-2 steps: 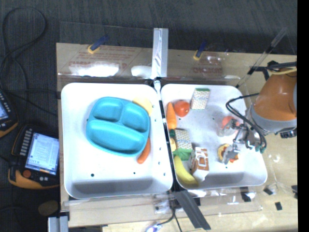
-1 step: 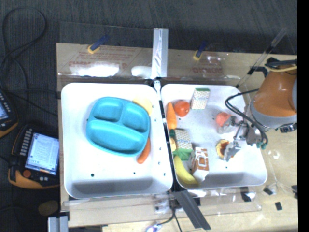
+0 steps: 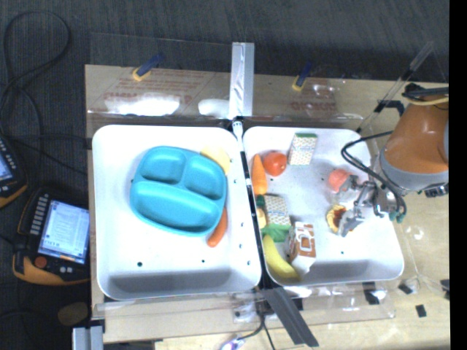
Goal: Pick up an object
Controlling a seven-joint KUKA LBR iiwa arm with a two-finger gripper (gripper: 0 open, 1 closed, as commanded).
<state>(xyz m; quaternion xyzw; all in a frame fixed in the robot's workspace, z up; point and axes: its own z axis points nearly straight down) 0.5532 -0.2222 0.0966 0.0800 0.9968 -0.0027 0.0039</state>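
Observation:
My gripper (image 3: 355,214) reaches down into the right bin (image 3: 379,265) from the right, below the arm's orange band (image 3: 417,138). A small orange and yellow object (image 3: 336,217) lies right at its left side, touching or nearly touching it. Just above sits a pink-red object (image 3: 338,179). Further left in this bin are a red tomato (image 3: 274,162), a carrot (image 3: 257,175), a speckled block (image 3: 301,149), a checkered block (image 3: 277,210), a green piece (image 3: 276,232), a banana (image 3: 278,258) and a small brown carton (image 3: 303,240).
The left bin (image 3: 117,268) holds a blue divided plate (image 3: 179,188), a yellow item (image 3: 216,156) behind it and an orange carrot (image 3: 217,232) by its right wall. Black cables (image 3: 365,159) loop near the wrist. A tablet (image 3: 64,228) lies off the bench at left.

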